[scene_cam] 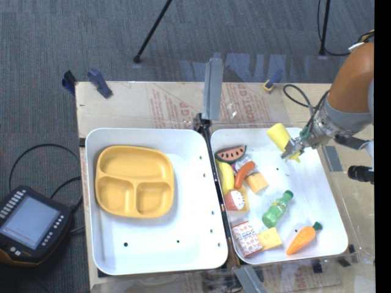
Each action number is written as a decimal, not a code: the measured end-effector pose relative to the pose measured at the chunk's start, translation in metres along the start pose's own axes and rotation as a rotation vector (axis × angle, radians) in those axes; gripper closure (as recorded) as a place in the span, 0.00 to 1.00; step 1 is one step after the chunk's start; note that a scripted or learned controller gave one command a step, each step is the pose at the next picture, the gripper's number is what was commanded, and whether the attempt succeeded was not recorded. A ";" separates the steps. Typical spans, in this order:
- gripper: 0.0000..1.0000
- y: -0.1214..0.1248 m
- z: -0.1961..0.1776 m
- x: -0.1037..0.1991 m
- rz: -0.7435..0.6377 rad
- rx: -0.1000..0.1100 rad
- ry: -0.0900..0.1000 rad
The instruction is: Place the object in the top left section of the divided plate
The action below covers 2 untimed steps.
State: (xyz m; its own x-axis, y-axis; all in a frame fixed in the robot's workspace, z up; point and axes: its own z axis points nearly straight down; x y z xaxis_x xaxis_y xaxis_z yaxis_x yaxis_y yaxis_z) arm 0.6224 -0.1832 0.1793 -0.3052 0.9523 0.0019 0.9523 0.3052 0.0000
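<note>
Left bin (110, 258): one yellow divided plate (134, 180), all three sections bare. Right bin (317, 191): watermelon slice (231, 154), banana (226, 177), green bottle (277, 208), carrot (303, 237), yellow block (278, 135) at the upper edge. Gripper (294, 149) sits low just beside the yellow block; whether its jaws grip it, I cannot tell.

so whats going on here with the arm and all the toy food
A grey KUKA arm with an orange band reaches in from the right, its gripper low over the upper part of the right white bin, right beside a yellow block-shaped toy. Whether it actually grips that toy cannot be told. The yellow divided plate sits in the left white bin with nothing in its sections. The rest of the toy food, including a green bottle and an orange carrot, lies in the right bin.
</note>
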 end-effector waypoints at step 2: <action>0.00 -0.065 0.016 0.086 0.131 0.005 0.002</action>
State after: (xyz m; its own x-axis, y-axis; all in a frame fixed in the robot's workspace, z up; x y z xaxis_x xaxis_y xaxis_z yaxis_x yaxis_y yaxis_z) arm 0.5346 -0.1213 0.1634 -0.1777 0.9841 0.0035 0.9841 0.1778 -0.0055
